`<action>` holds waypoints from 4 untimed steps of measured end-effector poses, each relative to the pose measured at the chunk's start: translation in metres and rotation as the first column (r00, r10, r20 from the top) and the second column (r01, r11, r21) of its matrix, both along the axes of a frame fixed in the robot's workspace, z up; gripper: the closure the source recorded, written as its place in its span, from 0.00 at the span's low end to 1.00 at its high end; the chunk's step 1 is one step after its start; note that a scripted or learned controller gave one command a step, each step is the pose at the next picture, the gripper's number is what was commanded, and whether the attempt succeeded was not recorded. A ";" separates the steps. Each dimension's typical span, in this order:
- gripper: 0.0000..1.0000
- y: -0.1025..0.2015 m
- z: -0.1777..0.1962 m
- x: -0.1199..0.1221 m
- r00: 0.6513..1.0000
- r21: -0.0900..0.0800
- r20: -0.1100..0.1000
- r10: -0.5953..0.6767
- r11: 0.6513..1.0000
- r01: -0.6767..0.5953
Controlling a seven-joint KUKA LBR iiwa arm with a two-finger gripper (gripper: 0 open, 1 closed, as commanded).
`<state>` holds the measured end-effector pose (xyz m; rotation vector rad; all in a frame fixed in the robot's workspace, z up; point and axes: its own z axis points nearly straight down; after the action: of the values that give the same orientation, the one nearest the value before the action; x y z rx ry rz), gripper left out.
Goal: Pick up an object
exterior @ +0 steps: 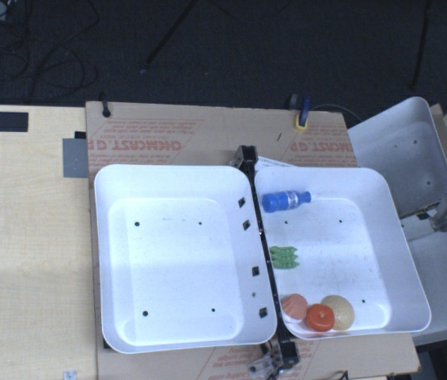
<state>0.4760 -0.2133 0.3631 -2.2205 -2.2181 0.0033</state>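
Claw state: cannot tell. Best target is the blue bottle (286,201), lying apart from the green pod (284,257); grip across its body.

Brown cardboard sheet (207,137) under bins; blue-yellow clamp (303,112) on far edge.

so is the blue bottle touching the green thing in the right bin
Apart. The camera view shows the blue bottle near the right bin's far wall and the green thing lying nearer, with bare white bin floor plainly between them.
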 end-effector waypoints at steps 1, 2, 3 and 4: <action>1.00 -0.001 0.046 0.000 1.000 -0.002 0.007 0.003 1.000 -0.003; 1.00 0.001 -0.056 -0.001 1.000 0.003 -0.007 0.000 1.000 0.000; 1.00 0.002 -0.094 0.121 1.000 0.000 0.003 0.006 1.000 -0.006; 1.00 -0.001 0.006 0.103 1.000 -0.004 0.012 0.002 1.000 -0.002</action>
<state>0.5794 -0.2146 0.3693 -2.2262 -2.2292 -0.0054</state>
